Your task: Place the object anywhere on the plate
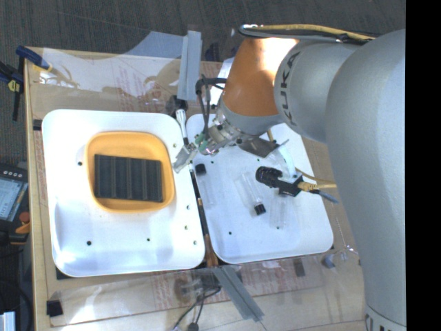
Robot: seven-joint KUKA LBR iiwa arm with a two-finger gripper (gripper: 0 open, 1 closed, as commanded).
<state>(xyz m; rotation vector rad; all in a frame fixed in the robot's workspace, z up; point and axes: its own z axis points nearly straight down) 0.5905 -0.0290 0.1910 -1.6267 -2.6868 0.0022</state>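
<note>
A yellow plate [128, 143] with rounded corners lies in the left white bin [76, 240]. A dark grey ribbed rectangular object [131, 178] rests flat on the plate and covers most of its middle. My gripper [185, 157] hangs low over the seam between the two bins, just right of the plate's upper right corner and apart from the ribbed object. The grey arm with its orange band [258, 74] comes in from the right above the right bin.
The right white bin [289, 243] holds a small black cube [258, 209] near its middle. A small black bit [200, 169] lies near its left wall, just below the gripper. A grey metal bar [189, 64] stands behind the bins.
</note>
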